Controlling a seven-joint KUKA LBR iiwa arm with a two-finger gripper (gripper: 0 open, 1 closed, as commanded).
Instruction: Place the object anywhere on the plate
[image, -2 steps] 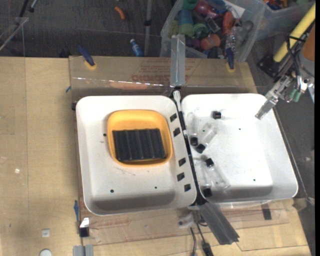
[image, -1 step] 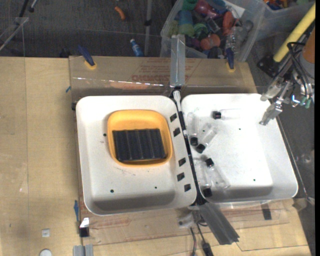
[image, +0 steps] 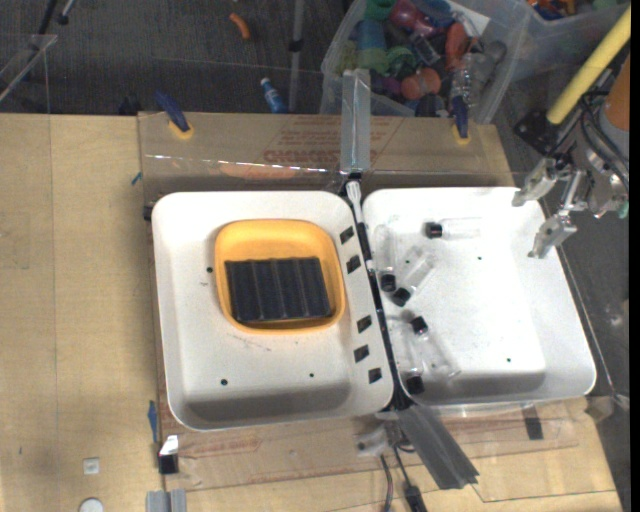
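Wooden bench top carries two shallow white bins side by side, split by a black divider strip running top to bottom mid-frame. Left bin holds the target: a yellow-orange rounded-square plastic plate with a dark ribbed rectangular insert in its well, sitting centre of that bin. Right bin holds the pick stock: several small clear plastic vials with black caps, scattered toward its left side near the divider, one more near the top, well apart from the plate. None is on the plate, so transfer is judged not started. Metal two-finger gripper hovers at the upper right edge of the right bin, nothing seen between its fingers; whether they stand apart or together cannot be told at this resolution. Likely parked clear of the bins so the camera sees the objects unobstructed. Clear vials on white look hard to localise; clustered ones risk a bad grasp.
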